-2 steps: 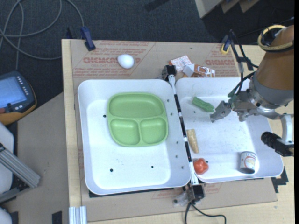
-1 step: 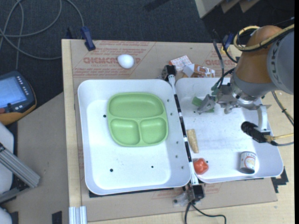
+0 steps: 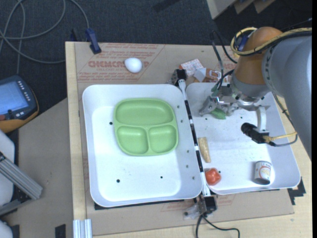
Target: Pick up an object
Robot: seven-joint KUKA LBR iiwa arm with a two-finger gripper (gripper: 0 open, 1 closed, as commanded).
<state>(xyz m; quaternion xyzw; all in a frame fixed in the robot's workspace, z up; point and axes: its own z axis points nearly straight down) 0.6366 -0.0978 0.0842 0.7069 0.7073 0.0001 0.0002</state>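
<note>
My gripper (image 3: 216, 104) is low over the far left part of the right bin (image 3: 233, 182), hanging from the grey arm with its orange band (image 3: 255, 58). A small green object (image 3: 218, 114) lies right under the gripper, partly covered by it; I cannot tell whether it is gripped. Along the right bin's left wall lies a tan stick-shaped piece (image 3: 204, 149). A small red object (image 3: 212, 176) sits at the near left corner. A small can (image 3: 262, 171) stands near the front right.
The left bin (image 3: 99, 167) holds a green divided plate (image 3: 146, 125). A black part with a yellow cable (image 3: 253, 132) hangs over the right bin. On the cardboard behind the bins are a white ball (image 3: 132, 64), a blue clip (image 3: 92, 41) and some packets (image 3: 198, 71).
</note>
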